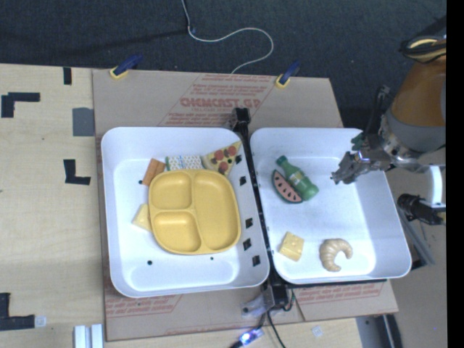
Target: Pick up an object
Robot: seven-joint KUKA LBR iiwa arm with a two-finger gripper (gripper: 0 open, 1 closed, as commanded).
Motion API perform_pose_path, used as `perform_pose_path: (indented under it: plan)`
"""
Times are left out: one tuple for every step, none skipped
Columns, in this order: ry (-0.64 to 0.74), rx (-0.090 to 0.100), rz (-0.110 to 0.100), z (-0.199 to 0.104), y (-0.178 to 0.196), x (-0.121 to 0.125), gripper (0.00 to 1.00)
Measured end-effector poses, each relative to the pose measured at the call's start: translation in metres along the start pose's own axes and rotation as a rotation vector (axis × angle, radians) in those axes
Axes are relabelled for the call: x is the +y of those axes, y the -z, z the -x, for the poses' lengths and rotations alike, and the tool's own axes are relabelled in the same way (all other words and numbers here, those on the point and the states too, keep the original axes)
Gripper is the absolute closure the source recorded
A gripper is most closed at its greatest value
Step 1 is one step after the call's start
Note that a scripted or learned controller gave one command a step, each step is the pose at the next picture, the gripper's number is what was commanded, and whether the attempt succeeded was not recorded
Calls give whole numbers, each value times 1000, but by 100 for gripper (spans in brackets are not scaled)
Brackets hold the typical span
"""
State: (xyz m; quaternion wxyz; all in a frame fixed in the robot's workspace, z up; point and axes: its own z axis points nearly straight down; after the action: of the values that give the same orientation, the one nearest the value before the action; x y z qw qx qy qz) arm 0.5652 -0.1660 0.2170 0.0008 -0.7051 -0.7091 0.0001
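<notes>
we see the fingers (pixel 346 171) over the right bin's (pixel 377 216) far right side, their state unclear; green bottle (pixel 296 179) and watermelon slice (pixel 286 187) lie left of them, cheese (pixel 292 246) and croissant (pixel 336 253) nearer. the left bin (pixel 119 194) holds a yellow tray (pixel 194 212).

- left bin (pixel 116 194) has a yellow divided plate (pixel 194 211) sitting over some toy food bits
- right bin (pixel 377 223) holds a green bottle (pixel 297 179), watermelon slice (pixel 285 187), cheese wedge (pixel 292 246) and croissant (pixel 336 253)
- end effector (pixel 346 171) sits over the right bin's upper right, well apart from the bottle
</notes>
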Motion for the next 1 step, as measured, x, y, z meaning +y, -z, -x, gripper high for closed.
perform_pose_path:
  plan:
    - [0,0,0,-45,-5,15,100]
